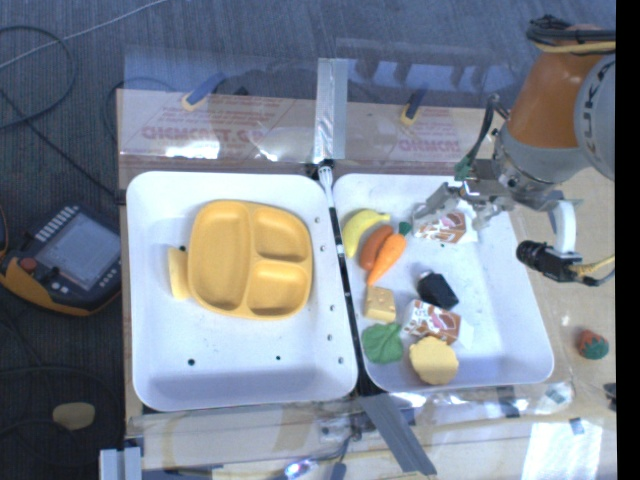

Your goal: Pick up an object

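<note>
Two white bins (150, 368) side by side on bench, yellow tray (250, 258) in left bin, my claw (462, 204) over right bin's far end, grip state unclear, carrot (385, 251) near left wall, long axis slanted, green top toward my claw

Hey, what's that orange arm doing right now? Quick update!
Claw low over right white bin, at printed snack packet. Nothing seen held. Orange carrot close beside.
</note>
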Motion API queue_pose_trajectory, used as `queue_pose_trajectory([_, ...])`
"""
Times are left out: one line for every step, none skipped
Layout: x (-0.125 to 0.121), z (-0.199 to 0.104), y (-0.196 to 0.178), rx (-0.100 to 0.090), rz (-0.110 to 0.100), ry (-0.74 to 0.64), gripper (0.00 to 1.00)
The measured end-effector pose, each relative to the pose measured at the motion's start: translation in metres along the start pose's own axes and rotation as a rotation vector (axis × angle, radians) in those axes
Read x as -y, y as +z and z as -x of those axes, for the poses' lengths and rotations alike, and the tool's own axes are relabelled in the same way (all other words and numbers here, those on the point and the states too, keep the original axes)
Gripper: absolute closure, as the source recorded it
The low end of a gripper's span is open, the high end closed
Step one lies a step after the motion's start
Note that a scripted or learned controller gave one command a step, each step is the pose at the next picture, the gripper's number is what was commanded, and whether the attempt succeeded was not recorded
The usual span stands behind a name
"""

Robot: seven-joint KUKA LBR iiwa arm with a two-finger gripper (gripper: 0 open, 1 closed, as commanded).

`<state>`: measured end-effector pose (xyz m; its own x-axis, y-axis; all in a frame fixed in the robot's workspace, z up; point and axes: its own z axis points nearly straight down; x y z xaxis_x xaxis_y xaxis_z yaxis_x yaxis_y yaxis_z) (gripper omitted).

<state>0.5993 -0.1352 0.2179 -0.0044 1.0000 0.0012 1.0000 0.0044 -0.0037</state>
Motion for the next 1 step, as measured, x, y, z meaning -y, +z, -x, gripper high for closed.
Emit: queue_pose_trajectory([-0.0036,0.0535,-0.034,0.003,0.0,0.156,0.0])
